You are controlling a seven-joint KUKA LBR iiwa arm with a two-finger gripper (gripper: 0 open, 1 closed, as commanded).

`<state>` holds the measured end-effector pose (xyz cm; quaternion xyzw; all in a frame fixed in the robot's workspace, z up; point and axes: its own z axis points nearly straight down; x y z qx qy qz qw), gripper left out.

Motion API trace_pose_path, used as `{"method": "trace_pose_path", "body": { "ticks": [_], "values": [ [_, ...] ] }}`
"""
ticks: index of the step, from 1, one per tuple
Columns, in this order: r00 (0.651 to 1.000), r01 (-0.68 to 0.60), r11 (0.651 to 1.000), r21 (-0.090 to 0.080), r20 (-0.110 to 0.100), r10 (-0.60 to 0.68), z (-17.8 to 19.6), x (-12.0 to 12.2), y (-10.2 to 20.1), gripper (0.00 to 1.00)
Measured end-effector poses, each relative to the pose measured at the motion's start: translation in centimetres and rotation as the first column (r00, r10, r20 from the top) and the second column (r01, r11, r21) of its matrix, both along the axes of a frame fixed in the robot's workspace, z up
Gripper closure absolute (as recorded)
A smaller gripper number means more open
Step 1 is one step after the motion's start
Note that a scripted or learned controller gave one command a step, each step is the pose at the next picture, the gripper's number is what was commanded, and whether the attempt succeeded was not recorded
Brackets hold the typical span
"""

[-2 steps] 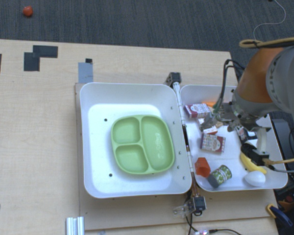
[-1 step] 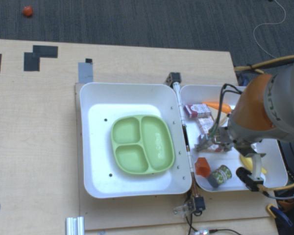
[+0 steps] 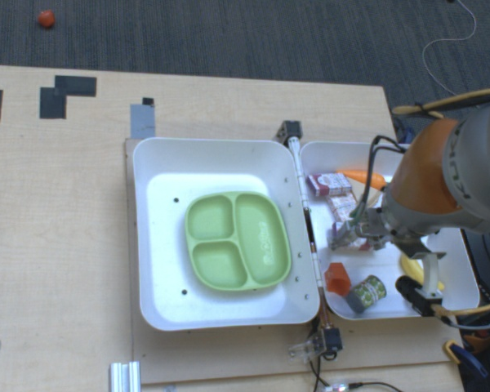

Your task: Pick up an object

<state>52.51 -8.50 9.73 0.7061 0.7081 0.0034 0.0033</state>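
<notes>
Reach step: claw [image 3: 347,237] sat low in right bin [image 3: 465,300] over packets [image 3: 341,211], grip state unclear; next move needed closing on one, then lifting.

Two white bins sit on the bench, the left bin [image 3: 143,219] holding one green divided plate [image 3: 237,241] and the right bin [image 3: 343,307] holding one orange-red block [image 3: 337,278], one small can [image 3: 366,292], one banana [image 3: 414,268], one carrot [image 3: 365,175] and one printed packet [image 3: 330,185].
</notes>
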Motion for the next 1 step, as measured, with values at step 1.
{"method": "trace_pose_path", "body": {
  "ticks": [1],
  "values": [
    [1.0, -0.002, 1.0, 0.001, -0.007, 0.002, 8.75, -1.09, 7.37, 1.0]
  ]
}}
